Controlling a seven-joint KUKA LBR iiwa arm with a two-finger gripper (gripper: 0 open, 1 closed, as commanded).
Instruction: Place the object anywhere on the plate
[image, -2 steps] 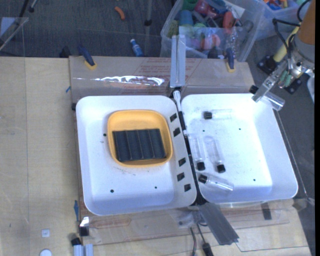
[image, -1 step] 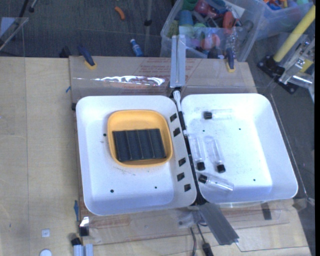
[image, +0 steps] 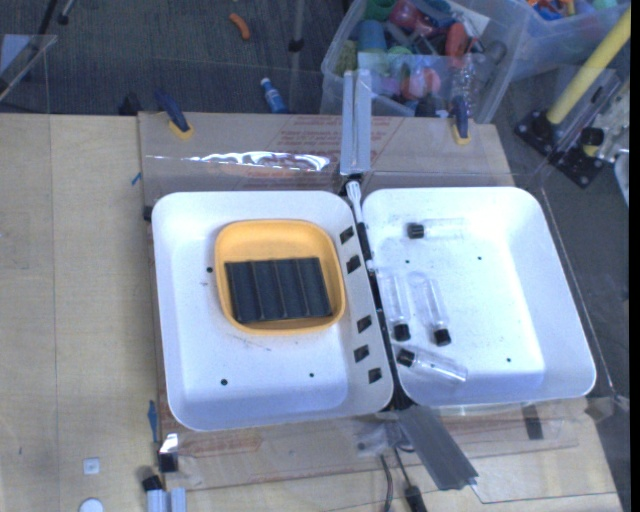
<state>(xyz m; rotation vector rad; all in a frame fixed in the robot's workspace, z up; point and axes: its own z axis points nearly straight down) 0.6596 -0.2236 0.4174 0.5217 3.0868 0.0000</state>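
Yellow plate (image: 232, 247) bears a dark ridged object (image: 278, 290), left bin (image: 185, 340).

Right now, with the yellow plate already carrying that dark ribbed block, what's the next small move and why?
Probably none beyond a check: the dark ribbed block lies flat inside the yellow plate in the left bin, so the placement looks done. The clear tubes sit in the right bin, apart from the plate. I'd confirm and stop.

Dark ridged block (image: 278, 290) on yellow plate (image: 232, 250) (left bin (image: 190, 380)).
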